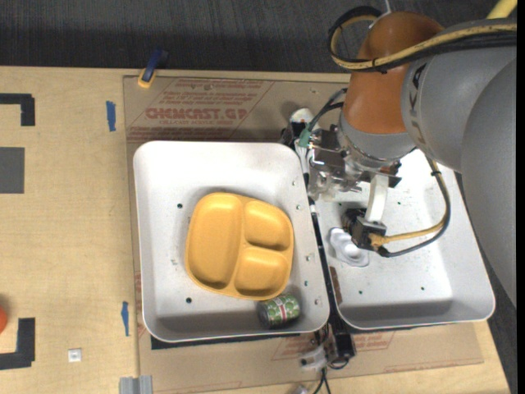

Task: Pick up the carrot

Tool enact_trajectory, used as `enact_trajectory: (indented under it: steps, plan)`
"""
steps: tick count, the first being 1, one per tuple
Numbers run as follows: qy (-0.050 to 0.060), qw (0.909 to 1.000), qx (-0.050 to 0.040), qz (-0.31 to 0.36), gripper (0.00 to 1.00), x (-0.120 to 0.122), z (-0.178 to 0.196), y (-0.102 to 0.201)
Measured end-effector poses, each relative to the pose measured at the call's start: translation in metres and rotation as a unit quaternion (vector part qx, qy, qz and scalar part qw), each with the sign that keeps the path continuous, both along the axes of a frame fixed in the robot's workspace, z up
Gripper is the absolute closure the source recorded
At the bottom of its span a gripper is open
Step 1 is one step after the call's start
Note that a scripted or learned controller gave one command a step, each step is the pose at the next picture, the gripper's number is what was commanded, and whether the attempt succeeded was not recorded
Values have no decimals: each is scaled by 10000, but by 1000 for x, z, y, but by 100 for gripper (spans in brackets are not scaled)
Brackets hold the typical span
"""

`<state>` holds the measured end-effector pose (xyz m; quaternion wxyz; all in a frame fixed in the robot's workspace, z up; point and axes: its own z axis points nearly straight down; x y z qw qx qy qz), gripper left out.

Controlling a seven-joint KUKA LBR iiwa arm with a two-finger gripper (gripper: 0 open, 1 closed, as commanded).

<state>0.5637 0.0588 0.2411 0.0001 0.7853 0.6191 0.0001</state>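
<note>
My gripper [335,180] hangs under the orange wrist band over the left part of the right bin [426,302], close to the wall shared with the left bin. The wrist and its cabling cover what is beneath it. A small pale, shiny object [348,248] lies on the right bin's floor just in front of the gripper. I cannot tell what it is.
The left bin [156,220] holds a yellow divided plate [239,243] in its middle and a small green and red can [280,310] by its front wall. A red-orange bit [2,320] shows at the bench's far left edge. A yellow cable [414,235] loops beside the gripper.
</note>
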Motion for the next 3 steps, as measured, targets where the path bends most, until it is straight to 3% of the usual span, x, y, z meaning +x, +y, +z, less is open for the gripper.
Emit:
enact_trajectory:
  steps: [1,2,3]
  plan:
    - [5,10000,-1,7,0,0,0,0]
    - [17,9996,2,-291,0,-44,-57,-9]
    - [29,9517,0,-3070,0,-84,-57,22]
